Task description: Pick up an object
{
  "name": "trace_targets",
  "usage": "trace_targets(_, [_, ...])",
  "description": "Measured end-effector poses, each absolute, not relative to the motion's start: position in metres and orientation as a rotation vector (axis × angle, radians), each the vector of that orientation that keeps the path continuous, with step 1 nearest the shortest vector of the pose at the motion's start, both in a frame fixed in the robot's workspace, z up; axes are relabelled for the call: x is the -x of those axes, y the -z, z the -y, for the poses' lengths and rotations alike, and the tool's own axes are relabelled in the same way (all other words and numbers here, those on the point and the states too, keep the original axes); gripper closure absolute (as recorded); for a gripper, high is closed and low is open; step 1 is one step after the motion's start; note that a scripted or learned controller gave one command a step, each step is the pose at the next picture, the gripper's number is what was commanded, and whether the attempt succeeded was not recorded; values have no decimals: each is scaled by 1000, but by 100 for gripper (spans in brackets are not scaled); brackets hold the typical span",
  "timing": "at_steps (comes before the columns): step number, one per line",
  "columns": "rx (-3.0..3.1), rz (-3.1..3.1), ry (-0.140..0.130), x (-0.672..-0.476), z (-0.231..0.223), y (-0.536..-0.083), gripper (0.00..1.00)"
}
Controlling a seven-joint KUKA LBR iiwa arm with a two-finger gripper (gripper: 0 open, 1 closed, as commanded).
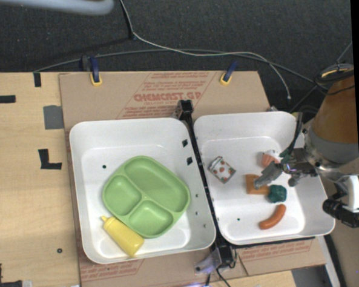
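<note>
two white bins sit side by side on the table as the grey arm (333, 130) reaches in from the right. its tool (277, 171) hangs low over the right bin (239, 127), just above an orange-brown block (253, 184); whether its fingers are spread or closed cannot be told. a teal lump (277, 194), a sausage (272, 216), a pink piece (268, 159) and a small patterned box (221, 169) lie nearby. the left bin (87, 176) holds a green divided plate (146, 196) and a yellow bottle (121, 235).
</note>
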State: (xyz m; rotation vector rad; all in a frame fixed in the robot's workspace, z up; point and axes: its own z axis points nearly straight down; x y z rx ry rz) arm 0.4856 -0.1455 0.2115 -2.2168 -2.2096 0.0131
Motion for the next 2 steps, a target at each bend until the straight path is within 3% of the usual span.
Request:
trace_targets(1, [2219, 2221, -3, -488, 145, -217, 0])
trace_targets(2, [2219, 2217, -6, -490, 154, -167, 0])
